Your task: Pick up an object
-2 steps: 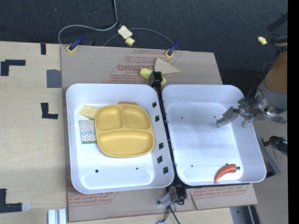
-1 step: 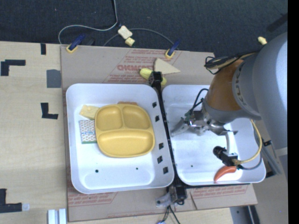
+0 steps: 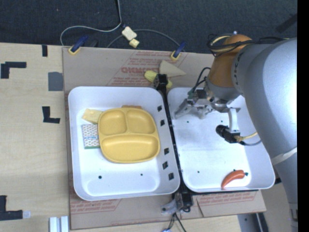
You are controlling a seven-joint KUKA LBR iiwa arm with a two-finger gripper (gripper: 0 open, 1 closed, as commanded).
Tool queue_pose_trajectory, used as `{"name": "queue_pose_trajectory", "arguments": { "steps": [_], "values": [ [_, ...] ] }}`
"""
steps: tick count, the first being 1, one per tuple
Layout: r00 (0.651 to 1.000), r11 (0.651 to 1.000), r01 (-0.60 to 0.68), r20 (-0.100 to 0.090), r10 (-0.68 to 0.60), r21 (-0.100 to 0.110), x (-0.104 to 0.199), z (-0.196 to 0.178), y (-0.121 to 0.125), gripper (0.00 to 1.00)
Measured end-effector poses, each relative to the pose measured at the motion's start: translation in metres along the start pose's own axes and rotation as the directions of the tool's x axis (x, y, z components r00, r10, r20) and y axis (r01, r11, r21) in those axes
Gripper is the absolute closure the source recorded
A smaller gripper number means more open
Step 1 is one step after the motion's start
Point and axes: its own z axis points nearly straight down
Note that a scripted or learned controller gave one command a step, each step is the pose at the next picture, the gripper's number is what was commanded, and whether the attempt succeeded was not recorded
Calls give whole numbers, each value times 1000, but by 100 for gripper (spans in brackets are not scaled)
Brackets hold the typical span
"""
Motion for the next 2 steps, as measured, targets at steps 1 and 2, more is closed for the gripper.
{"name": "queue_pose_trajectory", "arguments": {
  "steps": [1, 2],
  "values": [
    [1000, 1000, 0, 0, 0, 11, 4, 1, 26, 0],
    [1000, 1000, -7, 2, 7, 3, -71, -51, 26, 0]
  ]
}}
